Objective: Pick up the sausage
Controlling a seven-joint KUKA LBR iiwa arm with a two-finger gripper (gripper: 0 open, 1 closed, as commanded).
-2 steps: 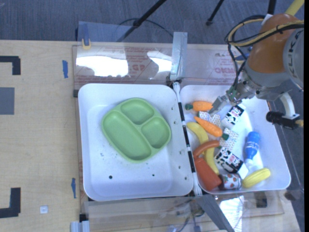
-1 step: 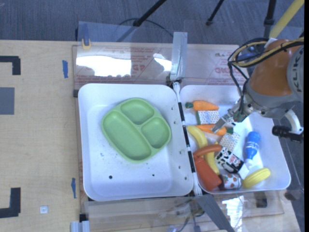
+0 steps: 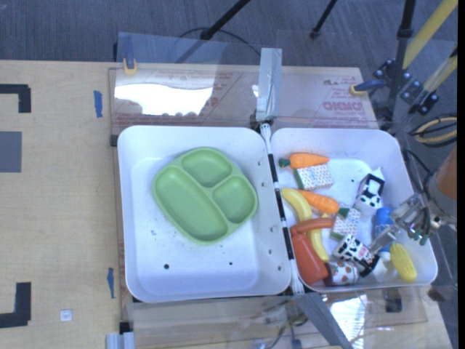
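**Sausage lies left of the gripper, across the clutter**

The gripper (image 3: 408, 222) hangs over the right bin (image 3: 396, 147), and its fingers read as slightly apart around nothing. The sausage (image 3: 312, 225), a thin red-orange link, sits by the bin's left wall, its long axis running left-right, between the banana (image 3: 297, 203) and the red bottle (image 3: 308, 257). Judging by this, the reach goes leftward.

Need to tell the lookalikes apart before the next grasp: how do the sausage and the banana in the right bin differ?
The sausage is orange-red, thin and lies nearly level; the banana is yellow, thicker and curves diagonally. The sausage sits nearer the camera, just above a red bottle; the banana lies farther back, beside a carrot. Both hug the bin's left wall.
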